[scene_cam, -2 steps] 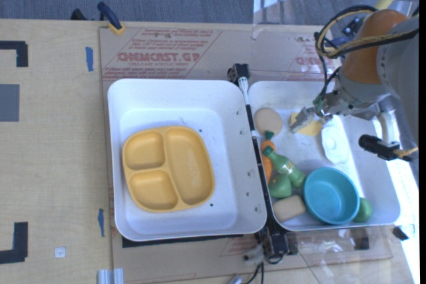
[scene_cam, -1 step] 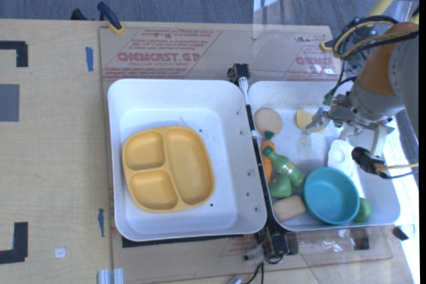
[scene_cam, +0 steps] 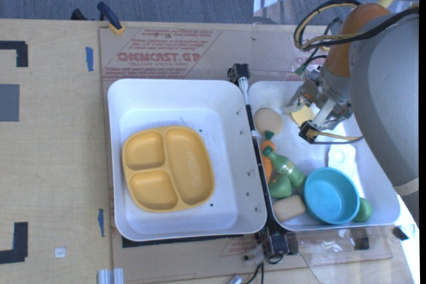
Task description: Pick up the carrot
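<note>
Carrot (scene_cam: 267, 167) lies lengthwise along the right bin's (scene_cam: 378, 173) left wall, down-left of the fingers (scene_cam: 310, 118); whether those are open or closed, I cannot tell.

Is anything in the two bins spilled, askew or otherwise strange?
Nothing looks spilled or broken. The right bin is crowded: the carrot lies against its left wall, partly under a green toy. The yellow plate in the left bin sits slightly turned.

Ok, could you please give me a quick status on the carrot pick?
End effector over right bin's far end, off the carrot. Carrot at left wall. Green toy against it.
</note>
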Controlling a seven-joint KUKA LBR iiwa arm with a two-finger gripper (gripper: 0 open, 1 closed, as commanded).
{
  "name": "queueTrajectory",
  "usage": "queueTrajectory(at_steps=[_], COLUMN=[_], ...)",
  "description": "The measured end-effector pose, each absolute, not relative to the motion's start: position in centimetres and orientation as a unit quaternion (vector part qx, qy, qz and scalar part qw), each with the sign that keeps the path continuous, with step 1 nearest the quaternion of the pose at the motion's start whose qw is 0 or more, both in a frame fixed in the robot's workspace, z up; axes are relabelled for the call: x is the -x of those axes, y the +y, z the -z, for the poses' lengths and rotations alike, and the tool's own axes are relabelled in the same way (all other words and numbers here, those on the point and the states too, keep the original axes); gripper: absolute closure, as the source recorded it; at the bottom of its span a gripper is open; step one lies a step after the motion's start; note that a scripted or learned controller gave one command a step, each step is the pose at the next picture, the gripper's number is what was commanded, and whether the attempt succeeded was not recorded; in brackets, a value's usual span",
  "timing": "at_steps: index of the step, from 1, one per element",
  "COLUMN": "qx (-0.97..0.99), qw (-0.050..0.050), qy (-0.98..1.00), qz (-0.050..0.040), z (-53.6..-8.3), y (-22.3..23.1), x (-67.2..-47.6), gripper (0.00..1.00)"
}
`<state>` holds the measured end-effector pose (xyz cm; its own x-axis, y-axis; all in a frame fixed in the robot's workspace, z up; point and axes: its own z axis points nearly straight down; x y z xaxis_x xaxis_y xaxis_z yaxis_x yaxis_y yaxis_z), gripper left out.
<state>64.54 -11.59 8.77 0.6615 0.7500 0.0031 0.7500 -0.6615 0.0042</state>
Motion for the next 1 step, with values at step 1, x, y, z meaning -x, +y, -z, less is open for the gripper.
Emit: queueTrajectory(at_steps=[1], qx=[-0.897], qw=[-0.001], qy=[0.442], qz=[0.0017], z=[-9.28], y=[-16.2], x=[-60.26], gripper=[0.0])
